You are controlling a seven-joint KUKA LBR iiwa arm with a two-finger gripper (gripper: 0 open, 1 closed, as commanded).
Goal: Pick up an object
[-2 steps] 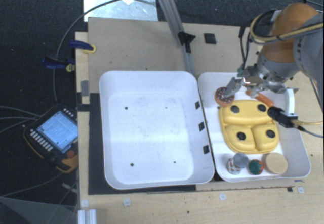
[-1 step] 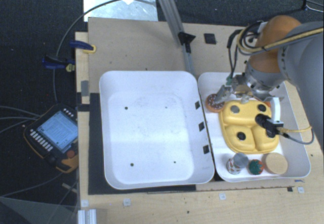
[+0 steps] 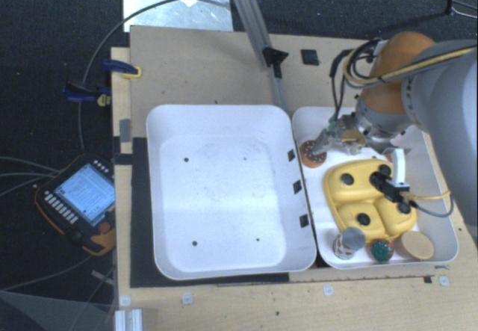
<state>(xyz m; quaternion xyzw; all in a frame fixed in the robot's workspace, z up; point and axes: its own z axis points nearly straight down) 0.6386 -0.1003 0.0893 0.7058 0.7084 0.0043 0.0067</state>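
One yellow toy (image 3: 365, 197), one brown disc (image 3: 312, 152), two bins (image 3: 172, 128); pincer (image 3: 336, 137) grip state indiscernible.

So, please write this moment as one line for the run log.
arm: over right bin | hand: near brown disc | yellow object: in right bin | pick: not confirmed

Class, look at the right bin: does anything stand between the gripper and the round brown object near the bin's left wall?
Nothing visible does. The gripper hangs right beside the round brown object in the right bin. The yellow toy lies lower in the picture, off that path.
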